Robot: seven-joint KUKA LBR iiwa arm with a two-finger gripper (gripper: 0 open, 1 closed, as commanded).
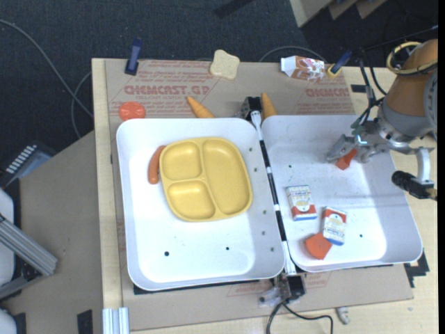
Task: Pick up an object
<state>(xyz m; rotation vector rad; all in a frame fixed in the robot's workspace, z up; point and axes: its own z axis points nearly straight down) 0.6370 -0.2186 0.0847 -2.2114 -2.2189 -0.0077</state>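
Your gripper [350, 152] sits low in the right bin's [389, 249] far part, fingers spread around a small orange-red block [344, 161]; whether they actually clamp it, you cannot tell.

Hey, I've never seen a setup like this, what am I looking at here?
One camera looks down at a slant on a bench with two white bins. The grey and orange machine at the right is a robot arm; its gripper sits low in the right bin, with a small orange-red piece at its tip. Whether it holds that piece is unclear. That bin also has two small cartons and an orange-red piece. The left bin has a yellow tray and a sausage.
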